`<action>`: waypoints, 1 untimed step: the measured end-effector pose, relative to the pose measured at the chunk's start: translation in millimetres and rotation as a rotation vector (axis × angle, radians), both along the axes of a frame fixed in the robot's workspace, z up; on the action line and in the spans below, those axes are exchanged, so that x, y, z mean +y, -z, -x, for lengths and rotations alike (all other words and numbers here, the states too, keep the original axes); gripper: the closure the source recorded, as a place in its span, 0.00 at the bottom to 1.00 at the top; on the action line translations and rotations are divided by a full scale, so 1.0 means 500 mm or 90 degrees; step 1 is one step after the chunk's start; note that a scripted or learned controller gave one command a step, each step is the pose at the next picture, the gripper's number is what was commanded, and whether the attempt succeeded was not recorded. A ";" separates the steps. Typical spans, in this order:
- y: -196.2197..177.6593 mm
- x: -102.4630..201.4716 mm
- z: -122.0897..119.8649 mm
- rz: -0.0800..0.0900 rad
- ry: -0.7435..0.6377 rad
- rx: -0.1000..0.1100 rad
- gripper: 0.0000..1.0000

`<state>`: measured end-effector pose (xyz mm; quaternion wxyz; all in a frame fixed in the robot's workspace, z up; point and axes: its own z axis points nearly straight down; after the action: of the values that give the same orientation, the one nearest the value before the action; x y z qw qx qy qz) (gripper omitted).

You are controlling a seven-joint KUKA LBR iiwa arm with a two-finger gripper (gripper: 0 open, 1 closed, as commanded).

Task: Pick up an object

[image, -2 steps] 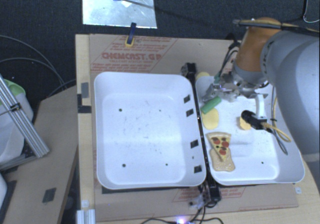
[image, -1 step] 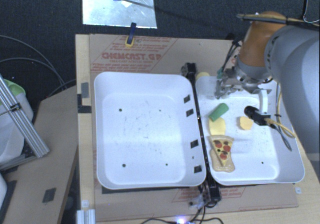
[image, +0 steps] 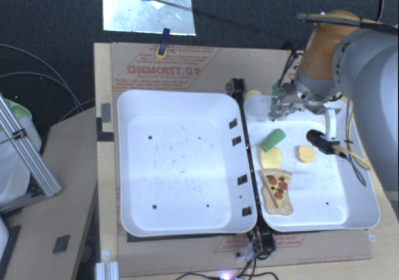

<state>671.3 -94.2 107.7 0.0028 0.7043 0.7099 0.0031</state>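
While my claw (image: pixel 278 109) hangs over the far end of the right bin (image: pixel 356 205), I cannot tell whether it is spread or pressed together. Nearest candidate: the green cylinder (image: pixel 272 140), lying tilted just nearward of it. Risk noted: being round, it would likely roll out of a skewed pinch, and the yellow slab (image: pixel 270 159) just beside its lower end may get nudged. Also present: a toy pizza slice (image: pixel 278 190) beyond the slab, an orange-yellow chunk (image: pixel 305 154) apart, a pale piece (image: pixel 252 94) at the far rim. The wall shared with the left bin (image: pixel 181 160) crowds any approach.
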 end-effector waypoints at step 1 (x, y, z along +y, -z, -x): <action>-0.022 0.000 -0.002 0.000 -0.001 -0.002 1.00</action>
<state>672.3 -94.0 118.8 0.0037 0.7039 0.7102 0.0044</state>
